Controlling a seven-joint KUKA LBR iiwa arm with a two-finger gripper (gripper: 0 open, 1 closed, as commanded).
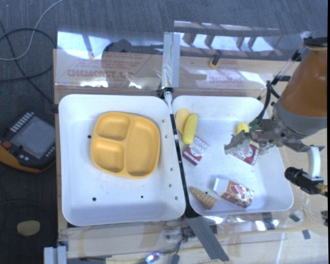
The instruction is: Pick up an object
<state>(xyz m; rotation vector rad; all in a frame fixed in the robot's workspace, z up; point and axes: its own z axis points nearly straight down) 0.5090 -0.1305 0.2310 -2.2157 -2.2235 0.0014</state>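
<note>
A red-and-white packet point(247, 153) is seen lying flat in the right bin point(280, 199), near its right wall, partly covered by the gripper point(241, 142) positioned directly over it. Whether anything is grasped cannot be told from above.

arm point(307, 87) angled down-left, tool point(243, 143) low

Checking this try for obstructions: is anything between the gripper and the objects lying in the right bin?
Nothing visible blocks it. The gripper hangs low in the right bin, right over a red-and-white packet with a small yellow piece beside it. The corn cob, carton and cone lie apart, uncovered.
</note>
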